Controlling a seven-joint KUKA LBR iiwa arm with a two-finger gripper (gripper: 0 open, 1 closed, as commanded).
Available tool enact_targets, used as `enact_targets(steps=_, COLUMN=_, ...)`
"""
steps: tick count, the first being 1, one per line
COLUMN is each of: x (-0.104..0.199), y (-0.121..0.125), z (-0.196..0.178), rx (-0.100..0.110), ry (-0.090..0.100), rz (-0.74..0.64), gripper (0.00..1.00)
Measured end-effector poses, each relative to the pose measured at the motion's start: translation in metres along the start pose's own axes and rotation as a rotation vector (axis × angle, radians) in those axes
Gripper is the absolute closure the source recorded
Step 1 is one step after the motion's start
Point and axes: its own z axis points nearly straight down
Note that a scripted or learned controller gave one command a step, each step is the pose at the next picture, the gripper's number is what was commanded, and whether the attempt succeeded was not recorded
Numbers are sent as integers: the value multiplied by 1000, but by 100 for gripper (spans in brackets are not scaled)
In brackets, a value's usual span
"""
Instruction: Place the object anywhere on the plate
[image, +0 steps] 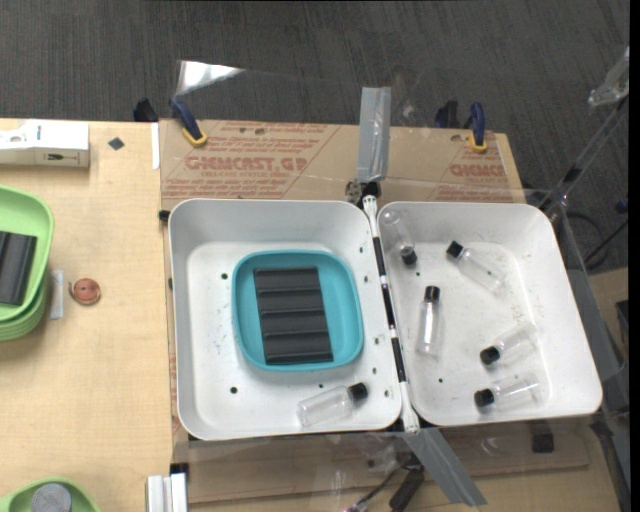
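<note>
A teal square plate (243, 312) lies in the middle of the left white bin (200, 340), with a black ridged block (293, 312) on it. A clear vial with a black cap (330, 402) lies on its side on the bin floor just below the plate's lower right corner, apart from it. In the right bin (545, 290) several more clear black-capped vials lie scattered: one near the divider (429, 318), one at the upper middle (473, 262), and two at the lower right (508, 392).
Cardboard (260, 160) with blue and yellow clamps lies behind the bins. On the wooden bench at left are a green tray (30, 270), a small orange disc (86, 291) and a white box (42, 145).
</note>
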Motion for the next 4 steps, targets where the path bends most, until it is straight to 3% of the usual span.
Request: enact_targets(steps=4, x=0, y=0, z=0, rx=0, ry=0, rz=0, gripper=0)
